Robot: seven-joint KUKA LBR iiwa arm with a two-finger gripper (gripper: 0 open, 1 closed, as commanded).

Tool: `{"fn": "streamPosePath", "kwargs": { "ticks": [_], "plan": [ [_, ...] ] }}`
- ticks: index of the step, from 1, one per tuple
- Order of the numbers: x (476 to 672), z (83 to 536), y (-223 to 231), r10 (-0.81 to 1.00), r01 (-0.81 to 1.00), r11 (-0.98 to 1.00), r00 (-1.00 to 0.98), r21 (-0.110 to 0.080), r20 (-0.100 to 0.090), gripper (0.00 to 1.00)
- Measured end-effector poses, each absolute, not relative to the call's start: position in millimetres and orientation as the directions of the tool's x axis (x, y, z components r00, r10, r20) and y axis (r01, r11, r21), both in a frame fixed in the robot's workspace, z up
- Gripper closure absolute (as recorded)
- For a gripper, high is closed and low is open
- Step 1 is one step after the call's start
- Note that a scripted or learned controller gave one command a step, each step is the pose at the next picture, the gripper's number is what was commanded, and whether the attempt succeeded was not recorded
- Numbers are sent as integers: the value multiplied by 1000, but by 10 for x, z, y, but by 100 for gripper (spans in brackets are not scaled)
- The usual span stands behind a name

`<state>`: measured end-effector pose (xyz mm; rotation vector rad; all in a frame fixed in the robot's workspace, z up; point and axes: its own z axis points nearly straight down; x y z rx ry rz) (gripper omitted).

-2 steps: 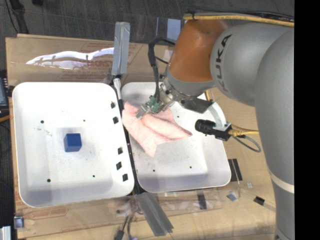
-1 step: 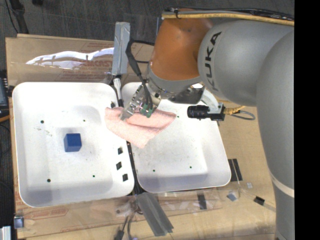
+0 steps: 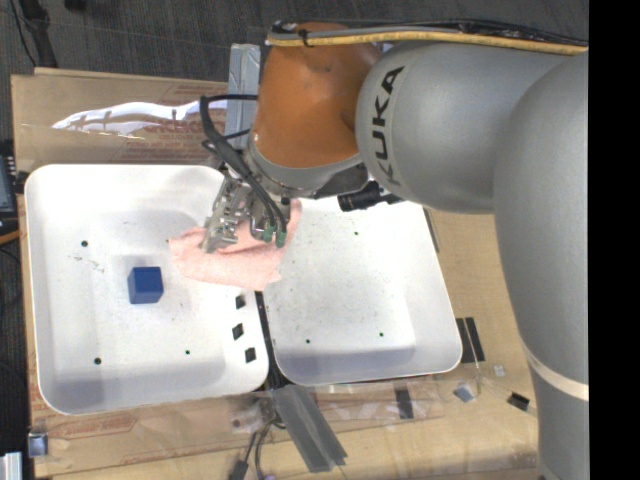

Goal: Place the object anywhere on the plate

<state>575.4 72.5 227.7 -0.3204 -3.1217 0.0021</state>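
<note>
Camera view looks down on the desk [image 3: 90,118] with two white bins. The big grey arm [image 3: 470,128] comes in from the right, and its orange band [image 3: 305,98] sits above the wrist. The word KUKA [image 3: 388,128] is written in black on the grey part. The gripper [image 3: 243,230] points down over a pink plate [image 3: 228,260] that lies across the edge between the left bin [image 3: 60,368] and the right bin [image 3: 380,318]. I cannot tell its state. A small blue cube [image 3: 146,284] rests in the left bin, near the plate but not touching it.
</note>
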Motion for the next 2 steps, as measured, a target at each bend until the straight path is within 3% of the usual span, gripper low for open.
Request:
{"fn": "streamPosePath", "kwargs": {
  "ticks": [1,2],
  "plan": [
    [5749,2305,1237,-6,-6,1000,-1000,0,-3,100],
    [5751,2306,1235,-6,-6,1000,-1000,0,-3,0]
  ]
}}
